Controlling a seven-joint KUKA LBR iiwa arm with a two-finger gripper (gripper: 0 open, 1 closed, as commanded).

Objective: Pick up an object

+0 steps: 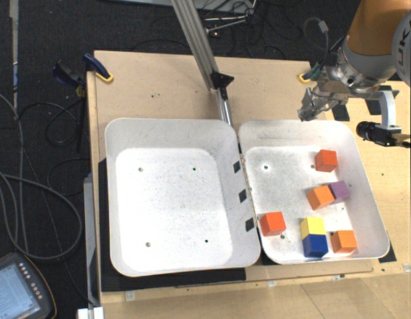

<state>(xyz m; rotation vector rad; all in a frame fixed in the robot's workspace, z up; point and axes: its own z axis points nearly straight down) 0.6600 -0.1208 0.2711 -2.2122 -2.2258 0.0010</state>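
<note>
dark flooring with loose cables surrounded the tan counter (165, 88), which filled the middle of the frame and carried two shallow white bins side by side. the left bin (122, 138) sat bare at centre left. the right bin (285, 135) at centre right held all the blocks.

from the single overhead view, the arm came in at the upper right, and the hand (313, 106) hung above the upper rim of the right bin, well apart from every block; whether it was open or closed could not be told, and nothing showed in it. an upper orange block (326, 160) lay nearest, toward the bin's right. lower down, a middle orange block (320, 197) touched a purple block (339, 191). at the lower right a yellow block (312, 227) pressed against a blue block (315, 245), with another orange block (343, 242) just beside them. a lone orange block (273, 222) sat near the bin's left wall.

the risks looked plain. a descent onto either touching pair would likely wedge against the neighbour and shove both aside. the lone block by the left wall risked a strike on the sloped wall. the upper orange block seemed the safest pick.
</note>
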